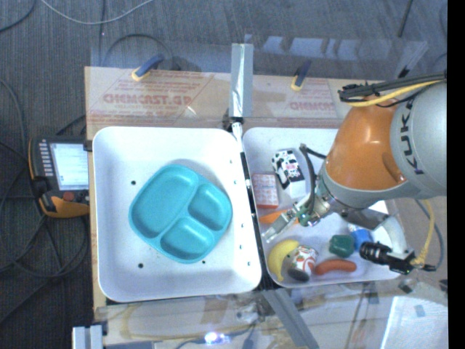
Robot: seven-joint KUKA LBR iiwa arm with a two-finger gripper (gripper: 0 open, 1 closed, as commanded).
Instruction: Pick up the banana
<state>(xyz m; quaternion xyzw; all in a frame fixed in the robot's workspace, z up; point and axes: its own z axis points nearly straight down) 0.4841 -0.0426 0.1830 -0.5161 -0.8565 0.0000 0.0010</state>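
— Item one, target?
— Curved yellow plastic banana (282, 254), right white shallow bin (256, 145), front corner, touching a small painted figure (301, 262). Likely light, stiff, slippery; best pinched across its middle.

— Gripper?
— Two-finger metal gripper (285, 222), just above the banana; whether it's open or closed, I cannot tell.

— Room?
— Tight: bin wall alongside, orange sausage-shaped toy (336, 267) near. Left bin holds a turquoise divided plate (181, 211).

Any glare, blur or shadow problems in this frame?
Camera view: even light, bins bright white but not blown out; soft focus overall; the arm shades and covers part of the right bin; the hand is small and indistinct; the banana is readable.
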